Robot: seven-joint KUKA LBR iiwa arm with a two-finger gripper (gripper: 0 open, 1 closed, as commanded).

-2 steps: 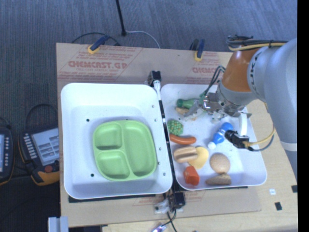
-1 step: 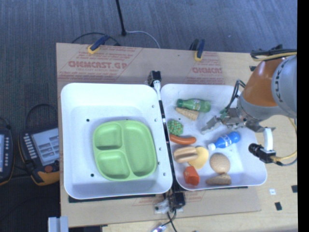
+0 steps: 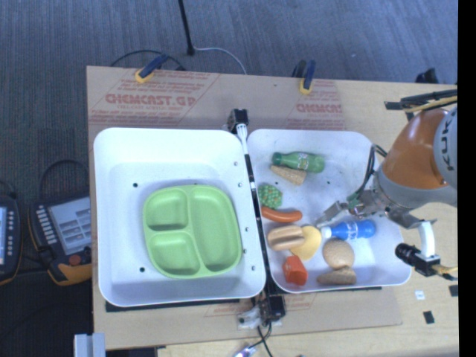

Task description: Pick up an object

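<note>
Two bins, one cluttered pick

Two shallow white plastic bins sit side by side: the left bin (image 3: pixel 119 199) carries a lime-green three-compartment plastic plate (image 3: pixel 192 229), the right bin (image 3: pixel 349 141) a heap of toy food. From its left come a green pea cluster (image 3: pixel 269 195), an orange-red sausage (image 3: pixel 282 215), a tan hot-dog bun (image 3: pixel 285 236), a red pepper piece (image 3: pixel 294 271), a green bottle (image 3: pixel 298 161) toward the far wall, then a blue-and-white plastic bottle (image 3: pixel 350 230) lying on its side, above a round brown biscuit (image 3: pixel 338 253). That bottle looks light, rigid and smooth, likely to roll or slip; gripping across its middle seems safest. Just beside its neck hovers the grey two-finger gripper (image 3: pixel 343 210); whether its jaws are spread or closed I cannot tell
</note>
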